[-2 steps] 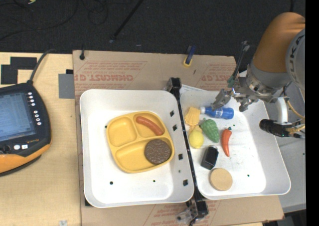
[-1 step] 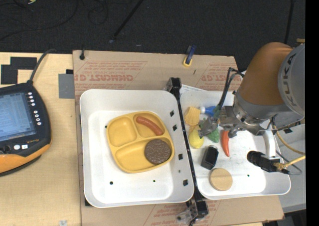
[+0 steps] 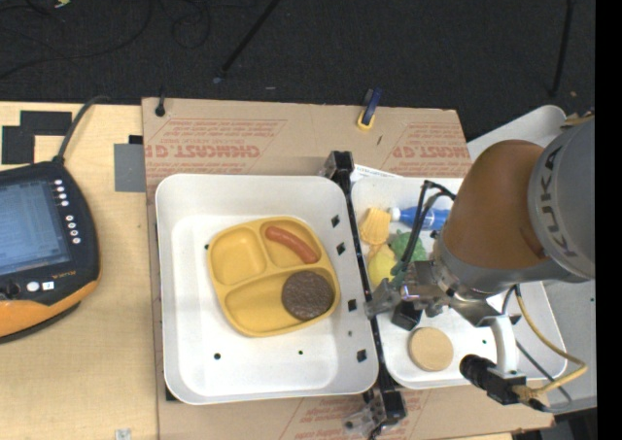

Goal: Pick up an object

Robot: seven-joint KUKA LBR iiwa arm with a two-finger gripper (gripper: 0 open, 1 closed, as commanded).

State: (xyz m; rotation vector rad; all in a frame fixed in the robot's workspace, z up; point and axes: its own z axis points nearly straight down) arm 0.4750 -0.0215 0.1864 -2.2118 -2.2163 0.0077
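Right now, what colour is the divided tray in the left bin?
Yellow; the divided tray shows clearly in the camera view.

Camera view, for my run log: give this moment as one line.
arm: over right bin | hand: low by divider, grip unclear | left bin: yellow tray, sausage, patty | right bin: tan disc

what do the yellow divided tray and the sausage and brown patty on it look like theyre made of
Yellow tray: probably moulded plastic, smooth, with a faint sheen. Sausage: glossy, uniformly orange-red, likely plastic toy food. Brown patty: matte and speckled, perhaps textured plastic or rubber; I cannot tell which.
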